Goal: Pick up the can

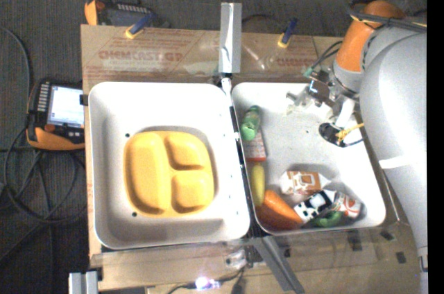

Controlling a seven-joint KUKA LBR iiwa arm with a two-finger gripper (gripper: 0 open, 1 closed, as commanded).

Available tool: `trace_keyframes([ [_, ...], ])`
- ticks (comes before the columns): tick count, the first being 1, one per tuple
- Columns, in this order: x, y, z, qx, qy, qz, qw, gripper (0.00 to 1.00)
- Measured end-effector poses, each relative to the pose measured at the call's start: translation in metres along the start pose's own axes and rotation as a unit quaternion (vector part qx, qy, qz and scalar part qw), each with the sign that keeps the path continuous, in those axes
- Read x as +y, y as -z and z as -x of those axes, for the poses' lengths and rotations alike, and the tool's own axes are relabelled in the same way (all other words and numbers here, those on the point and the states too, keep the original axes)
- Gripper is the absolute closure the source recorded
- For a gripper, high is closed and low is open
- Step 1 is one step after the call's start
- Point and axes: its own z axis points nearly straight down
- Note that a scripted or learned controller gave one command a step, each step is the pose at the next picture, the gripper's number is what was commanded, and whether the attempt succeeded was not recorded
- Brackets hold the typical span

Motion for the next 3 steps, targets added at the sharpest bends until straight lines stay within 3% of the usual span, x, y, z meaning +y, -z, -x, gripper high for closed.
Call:
trace_keyframes([
  [1,-0.101,0.057,0.057,0.001,0.175,0.007,0.9845,0.0],
  [2,-0.183,0.0,0.038,0.003,0.2,0.018,0.9797,0.0],
  [3,-0.181,0.007,0.039,0.001,0.198,0.02,0.98,1.0],
])
